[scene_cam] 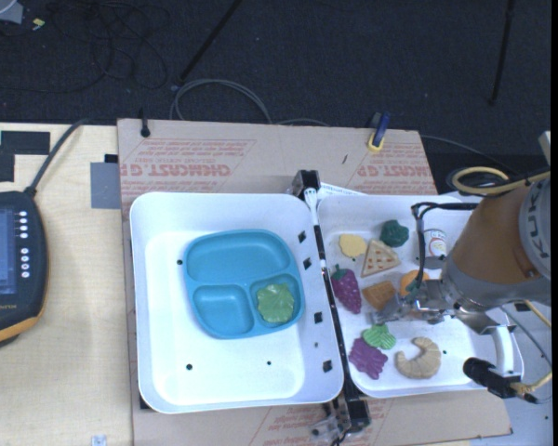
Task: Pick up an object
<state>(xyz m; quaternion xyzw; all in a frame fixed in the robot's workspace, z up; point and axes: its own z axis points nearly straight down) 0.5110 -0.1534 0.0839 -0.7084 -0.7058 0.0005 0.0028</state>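
The right bin (446, 385) holds several toy foods. I see a yellow piece (352, 245), a pizza slice (379, 259), a dark green broccoli (394, 233), a purple grape bunch (346, 289), a brown chunk (379, 295), an orange piece (409, 281), a light green leaf (378, 336), a second purple bunch (367, 357) and a croissant (418, 359). My gripper (402, 308) hangs low over the middle of this bin, just right of the brown chunk and below the orange piece. No object is visibly lifted.
The left bin (158, 342) carries a blue compartment tray (237, 282) with a green lettuce toy (276, 303) in its lower right section. A divider (321, 286) separates the bins. A teach pendant (5, 258) lies far left.
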